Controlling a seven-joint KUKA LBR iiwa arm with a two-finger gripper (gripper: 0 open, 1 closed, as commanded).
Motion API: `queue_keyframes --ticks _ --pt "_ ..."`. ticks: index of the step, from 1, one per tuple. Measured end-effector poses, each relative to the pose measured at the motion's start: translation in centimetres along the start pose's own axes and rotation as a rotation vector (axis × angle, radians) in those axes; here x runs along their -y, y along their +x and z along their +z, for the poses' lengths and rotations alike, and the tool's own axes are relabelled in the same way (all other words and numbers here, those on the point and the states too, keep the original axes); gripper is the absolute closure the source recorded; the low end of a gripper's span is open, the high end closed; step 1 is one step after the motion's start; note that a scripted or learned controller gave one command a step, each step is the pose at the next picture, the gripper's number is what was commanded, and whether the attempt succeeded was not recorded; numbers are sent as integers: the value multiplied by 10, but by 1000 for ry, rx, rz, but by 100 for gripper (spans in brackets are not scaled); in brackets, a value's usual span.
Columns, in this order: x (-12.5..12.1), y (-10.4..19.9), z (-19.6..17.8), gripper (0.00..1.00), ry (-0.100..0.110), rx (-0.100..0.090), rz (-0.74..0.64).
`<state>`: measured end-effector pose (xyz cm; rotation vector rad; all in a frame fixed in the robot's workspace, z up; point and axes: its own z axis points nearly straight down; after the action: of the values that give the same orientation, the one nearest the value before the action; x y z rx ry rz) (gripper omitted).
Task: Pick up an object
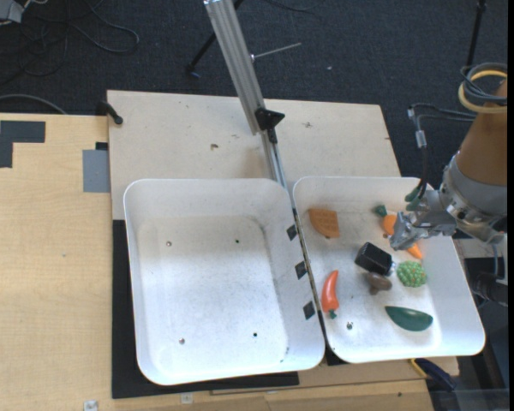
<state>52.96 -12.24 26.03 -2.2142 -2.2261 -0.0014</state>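
**Gripper low over the orange piece at the right bin's far right side**

Nearest the camera in the right bin (463, 336), a dark green piece (409, 318) lies by the near right corner, with a red pepper (329, 291) against the left wall. Further in sit a light green knobbly piece (411, 273), a brown lump (378, 284) and a black block (373, 257).

Beyond these, the gripper (404, 232) hangs at the right side, right upon an orange carrot-like piece (390, 223) that shows on both sides of it. Whether it is open or closed cannot be told. A tan piece (325, 222) lies toward the far left.

The left bin (154, 204) stands alongside.
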Motion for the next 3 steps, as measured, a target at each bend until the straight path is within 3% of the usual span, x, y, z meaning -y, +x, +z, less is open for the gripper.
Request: queue_keyframes --ticks 2,3 --pt "-51 105 28 100 2 0 1" --pt "-73 158 20 100 0 0 1"
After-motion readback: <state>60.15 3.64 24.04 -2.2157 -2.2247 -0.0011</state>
